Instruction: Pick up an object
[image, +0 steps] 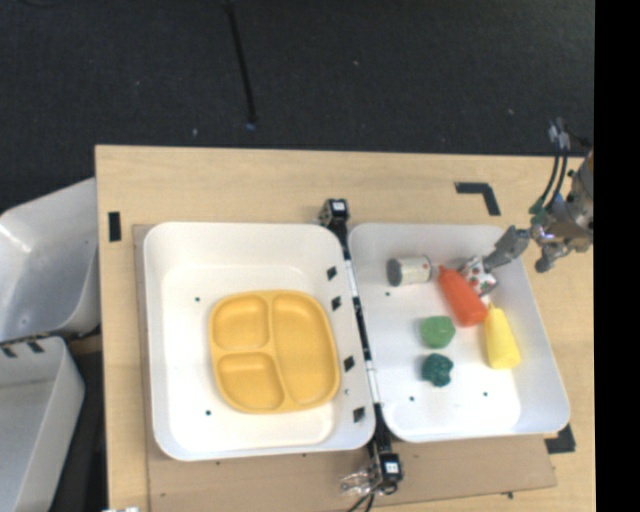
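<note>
Carrot (461, 294), orange and lying at a slant, is the likeliest target: it rests in the right bin (535, 400), and it serves as the landmark for everything below. The gripper (483, 273) sits just right of the carrot's upper end, at or touching it; whether it is open or closed cannot be told at this resolution, and nothing is seen between its tips. A sound grasp calls for straddling the carrot across its narrow width, near mid-length, before closing. Left of the carrot lies a small grey can (408, 269); just right and below, a yellow piece (500, 338) nearly touches it; below lie a green piece (436, 331) and a darker one (437, 370). Room is tight on the right side, freer to the lower left. Far left of the carrot, the other bin holds a yellow tray (273, 351).
</note>
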